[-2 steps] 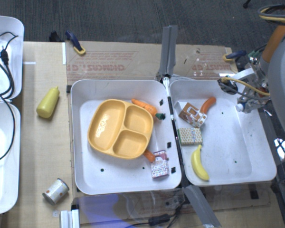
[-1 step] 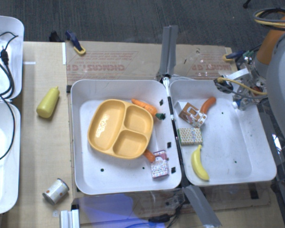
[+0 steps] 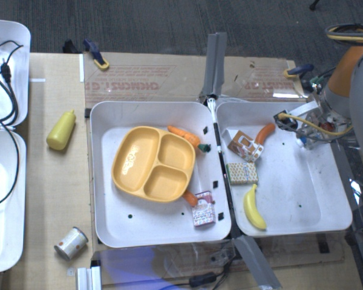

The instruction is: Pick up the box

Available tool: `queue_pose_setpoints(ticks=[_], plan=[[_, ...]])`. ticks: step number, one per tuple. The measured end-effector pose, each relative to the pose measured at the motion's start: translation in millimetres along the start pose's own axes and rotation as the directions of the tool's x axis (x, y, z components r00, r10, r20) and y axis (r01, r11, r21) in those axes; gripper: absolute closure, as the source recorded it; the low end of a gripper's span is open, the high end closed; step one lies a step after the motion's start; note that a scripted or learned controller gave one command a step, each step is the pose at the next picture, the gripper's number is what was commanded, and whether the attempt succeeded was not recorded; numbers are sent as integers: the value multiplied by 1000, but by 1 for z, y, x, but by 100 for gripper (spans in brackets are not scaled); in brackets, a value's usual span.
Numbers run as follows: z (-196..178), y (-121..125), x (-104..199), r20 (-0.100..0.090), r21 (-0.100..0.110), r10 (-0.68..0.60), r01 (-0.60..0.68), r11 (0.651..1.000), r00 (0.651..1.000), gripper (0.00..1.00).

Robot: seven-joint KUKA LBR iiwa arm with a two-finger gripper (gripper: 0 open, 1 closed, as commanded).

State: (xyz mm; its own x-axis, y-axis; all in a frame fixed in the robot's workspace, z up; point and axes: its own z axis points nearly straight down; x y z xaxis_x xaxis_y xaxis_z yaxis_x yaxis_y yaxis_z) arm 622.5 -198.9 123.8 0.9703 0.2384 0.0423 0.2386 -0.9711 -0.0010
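Observation:
A small brown-and-white box (image 3: 245,146) lies tilted in the right bin (image 3: 302,216), near its upper left corner. Just below it sits a flat speckled green block (image 3: 242,173). A second small box, pink and white (image 3: 203,209), lies in the left bin (image 3: 109,222) by its lower right corner. The arm comes in from the upper right. Its gripper (image 3: 307,136), hung with yellow cables, hovers over the right bin's upper right part, about a hand's width right of the brown-and-white box. Nothing shows in its grasp.
A yellow divided plate (image 3: 154,163) fills the middle of the left bin, with a carrot (image 3: 184,135) at its top edge and an orange piece (image 3: 190,198) below. The right bin also holds a banana (image 3: 254,208) and an orange sausage-shaped toy (image 3: 265,132). A grey divider post (image 3: 215,65) stands between the bins.

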Motion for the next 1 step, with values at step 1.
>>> queue_pose_setpoints(ticks=[1], plan=[[33, -70, 12, 45, 7, -81, 81, 997, 996, 100]])
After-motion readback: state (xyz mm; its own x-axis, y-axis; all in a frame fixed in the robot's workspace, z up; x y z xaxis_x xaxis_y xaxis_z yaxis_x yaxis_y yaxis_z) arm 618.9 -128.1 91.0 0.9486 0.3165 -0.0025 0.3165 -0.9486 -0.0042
